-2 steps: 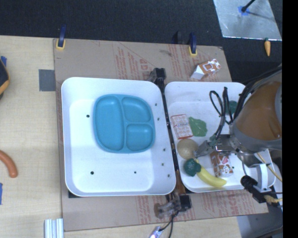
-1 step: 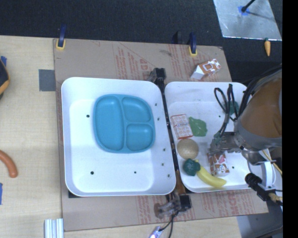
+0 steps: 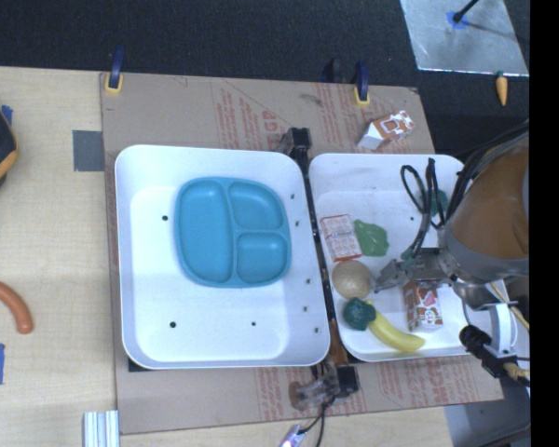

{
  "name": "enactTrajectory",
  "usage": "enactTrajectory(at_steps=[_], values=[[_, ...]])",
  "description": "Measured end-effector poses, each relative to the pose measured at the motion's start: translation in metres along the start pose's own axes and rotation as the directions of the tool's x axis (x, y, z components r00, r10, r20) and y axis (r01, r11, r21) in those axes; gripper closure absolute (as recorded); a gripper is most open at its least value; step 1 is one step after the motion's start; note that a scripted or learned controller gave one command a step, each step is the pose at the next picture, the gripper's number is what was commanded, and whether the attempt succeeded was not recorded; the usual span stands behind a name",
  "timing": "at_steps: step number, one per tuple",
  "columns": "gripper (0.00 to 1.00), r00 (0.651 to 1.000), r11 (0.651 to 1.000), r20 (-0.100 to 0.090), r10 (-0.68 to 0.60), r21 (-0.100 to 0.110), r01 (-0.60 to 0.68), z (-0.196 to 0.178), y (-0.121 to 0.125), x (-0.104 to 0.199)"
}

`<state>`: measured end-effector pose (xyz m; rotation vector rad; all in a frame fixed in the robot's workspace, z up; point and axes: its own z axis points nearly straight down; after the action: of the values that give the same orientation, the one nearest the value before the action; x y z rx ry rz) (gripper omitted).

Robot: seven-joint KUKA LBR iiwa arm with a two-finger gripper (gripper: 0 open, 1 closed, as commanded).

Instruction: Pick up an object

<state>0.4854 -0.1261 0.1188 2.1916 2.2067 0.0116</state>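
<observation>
Right bin [image 3: 391,170]: onion [image 3: 350,277] beside banana [image 3: 395,334].

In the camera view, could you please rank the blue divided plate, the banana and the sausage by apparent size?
1. blue divided plate, clearly largest
2. banana and sausage: they look alike, so I would not rank them.

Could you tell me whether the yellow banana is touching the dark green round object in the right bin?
Touching. The camera view shows the yellow banana's upper left end meeting the lower right edge of the dark green round object, with no white bin floor between them.
</observation>
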Motion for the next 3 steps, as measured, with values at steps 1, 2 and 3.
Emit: enactTrajectory(at_steps=[1, 2, 3], values=[[0.00, 1.000, 1.000, -0.017, 0.005, 0.030, -0.004, -0.033, -0.009, -0.055], [0.00, 1.000, 1.000, -0.017, 0.002, 0.031, -0.001, 0.028, -0.011, -0.048], [1.00, 1.000, 1.000, -0.016, 0.000, 0.031, 0.000, 0.018, -0.010, -0.049]])
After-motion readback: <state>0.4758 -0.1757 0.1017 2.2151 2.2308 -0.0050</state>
